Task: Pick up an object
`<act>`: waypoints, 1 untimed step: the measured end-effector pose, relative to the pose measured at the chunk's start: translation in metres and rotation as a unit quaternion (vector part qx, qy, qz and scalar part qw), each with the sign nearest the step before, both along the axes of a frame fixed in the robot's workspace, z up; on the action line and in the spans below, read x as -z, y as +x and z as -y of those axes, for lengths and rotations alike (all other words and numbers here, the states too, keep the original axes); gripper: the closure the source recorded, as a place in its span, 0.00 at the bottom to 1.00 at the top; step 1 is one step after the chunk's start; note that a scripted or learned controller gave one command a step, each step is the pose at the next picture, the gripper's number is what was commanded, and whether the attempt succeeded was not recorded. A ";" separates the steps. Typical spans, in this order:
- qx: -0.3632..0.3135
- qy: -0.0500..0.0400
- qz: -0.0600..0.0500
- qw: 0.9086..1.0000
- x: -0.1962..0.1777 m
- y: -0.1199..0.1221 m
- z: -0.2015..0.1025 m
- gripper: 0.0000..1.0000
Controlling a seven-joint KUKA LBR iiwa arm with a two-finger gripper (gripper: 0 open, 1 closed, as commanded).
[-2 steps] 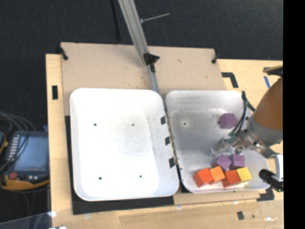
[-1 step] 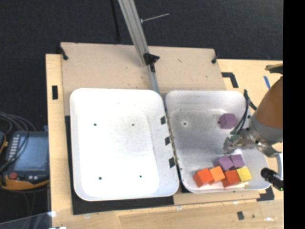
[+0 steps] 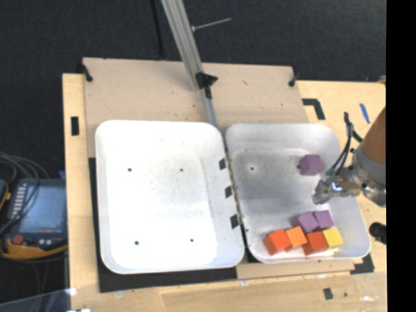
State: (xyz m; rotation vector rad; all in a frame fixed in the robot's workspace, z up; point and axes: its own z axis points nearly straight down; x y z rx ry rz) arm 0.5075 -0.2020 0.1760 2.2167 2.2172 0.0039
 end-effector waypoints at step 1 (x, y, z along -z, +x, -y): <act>-0.001 -0.001 0.001 1.000 -0.055 0.010 0.007 1.00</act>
